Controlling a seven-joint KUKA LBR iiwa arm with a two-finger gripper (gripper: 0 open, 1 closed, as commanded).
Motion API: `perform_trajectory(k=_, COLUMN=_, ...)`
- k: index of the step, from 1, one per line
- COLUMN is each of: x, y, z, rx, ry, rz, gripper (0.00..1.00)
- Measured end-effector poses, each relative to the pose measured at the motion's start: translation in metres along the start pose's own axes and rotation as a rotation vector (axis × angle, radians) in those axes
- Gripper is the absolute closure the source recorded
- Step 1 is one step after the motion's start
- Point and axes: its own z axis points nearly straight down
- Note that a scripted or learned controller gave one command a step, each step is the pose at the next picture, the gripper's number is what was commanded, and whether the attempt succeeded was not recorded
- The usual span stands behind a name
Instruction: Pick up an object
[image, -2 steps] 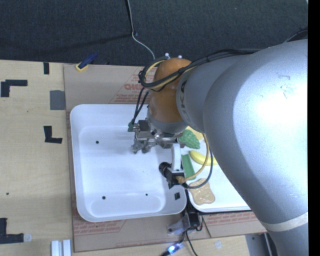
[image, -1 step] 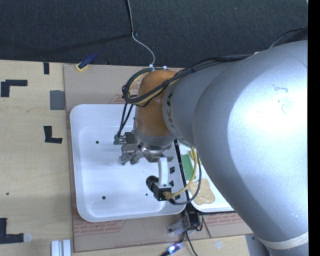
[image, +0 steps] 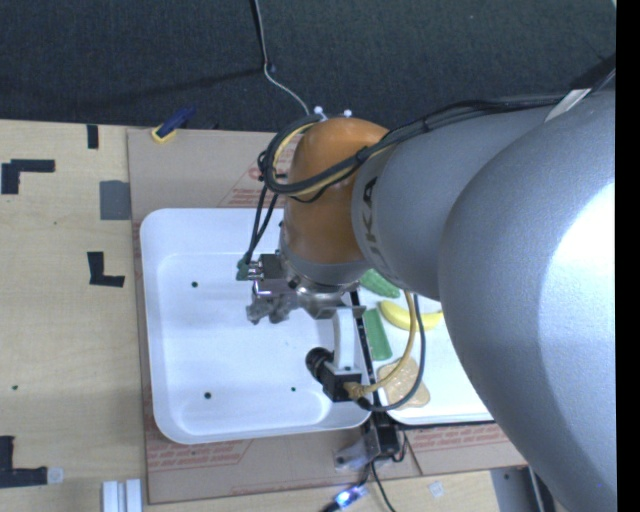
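My gripper (image: 268, 305) hangs over the left white bin (image: 175, 300), near that bin's right side, below the orange wrist band (image: 325, 190). Nothing shows between its tips from this angle. In the right bin (image: 455, 405), a green block (image: 376, 335), a yellow banana-like piece (image: 412, 318) and a tan object (image: 408, 385) peek out from under the arm. Most of the right bin is hidden by the grey arm.
The grey arm (image: 510, 260) covers the right half of the view. Cables (image: 350, 350) hang beside the wrist over the divide between bins. Cardboard (image: 200, 170) lies under the bins, and a blue-yellow item (image: 172, 123) rests at its top left corner.
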Motion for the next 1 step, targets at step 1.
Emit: perform_trajectory(k=1, x=0.0427, y=-0.0336, z=0.0068, rx=0.006, ry=-0.002, rz=-0.002, gripper=1.00)
